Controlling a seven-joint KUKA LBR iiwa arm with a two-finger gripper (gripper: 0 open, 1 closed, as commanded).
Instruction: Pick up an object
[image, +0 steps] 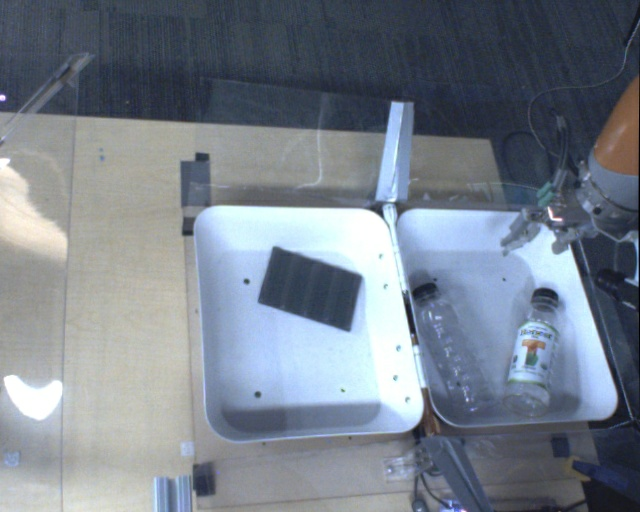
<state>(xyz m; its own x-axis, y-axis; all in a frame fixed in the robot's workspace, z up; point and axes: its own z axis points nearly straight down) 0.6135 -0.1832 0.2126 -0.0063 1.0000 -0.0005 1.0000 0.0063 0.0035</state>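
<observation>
A flat black ridged pad (310, 288) lies in the left bin (215, 330). In the right bin (480, 245) lie two clear plastic bottles with black caps: a bare one (450, 350) along the left wall and a labelled one (530, 358) to its right. My gripper (538, 234) hangs over the far right corner of the right bin, above and behind the labelled bottle. Its two fingers are spread open with nothing between them.
A metal divider post (395, 150) rises behind the seam between the two bins. Cables (560, 125) run along the bench edge at the far right, near the arm. The wooden bench (100, 300) stretches to the left of the bins.
</observation>
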